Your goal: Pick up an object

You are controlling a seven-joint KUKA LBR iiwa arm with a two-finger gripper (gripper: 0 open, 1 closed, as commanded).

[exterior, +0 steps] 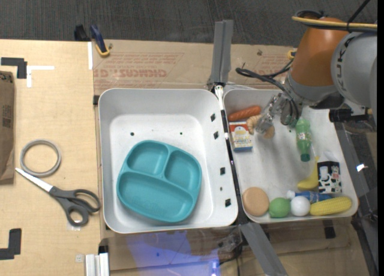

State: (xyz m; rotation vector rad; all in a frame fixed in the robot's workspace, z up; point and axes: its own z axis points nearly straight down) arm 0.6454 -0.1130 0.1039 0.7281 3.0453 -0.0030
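Note:
My gripper point(275, 114) hangs low over the back of the right bin point(270, 161), under the orange band of the arm point(318, 53). A small tan object point(264, 127) lies right at the gripper's tip; whether it is gripped I cannot make out. An orange carrot-like piece point(243, 113) and a small printed box point(241, 137) lie just to its left. A green bottle point(303, 139) lies to its right.
Along the right bin's front lie a tan round point(256, 201), a green ball point(279, 207), a white ball point(299, 206), corn point(330, 206), a banana point(308, 183) and a cow-print carton point(328, 177). The left bin point(114, 119) holds a teal divided plate point(159, 180). Scissors point(66, 198) and a tape ring point(40, 157) lie at far left.

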